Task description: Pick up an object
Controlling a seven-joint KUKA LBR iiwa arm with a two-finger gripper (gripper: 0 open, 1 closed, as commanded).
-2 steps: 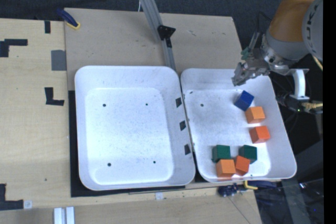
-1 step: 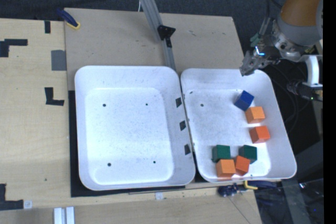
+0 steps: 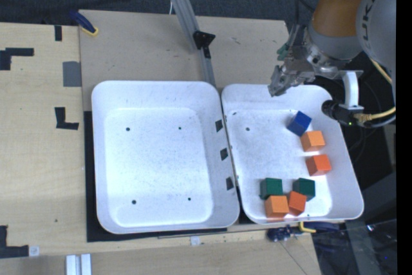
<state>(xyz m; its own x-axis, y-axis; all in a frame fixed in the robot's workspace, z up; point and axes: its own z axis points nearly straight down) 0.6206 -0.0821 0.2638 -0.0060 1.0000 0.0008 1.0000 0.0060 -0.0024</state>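
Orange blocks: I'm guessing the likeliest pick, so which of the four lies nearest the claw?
The orange block directly below the blue block in the right bin; the other three sit farther down from the claw.

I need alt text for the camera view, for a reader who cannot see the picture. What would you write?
A grey robot arm's gripper hangs over the far edge of the right white bin, which holds a blue block, four orange blocks and two green blocks. The left white bin sits beside it on a wooden bench.
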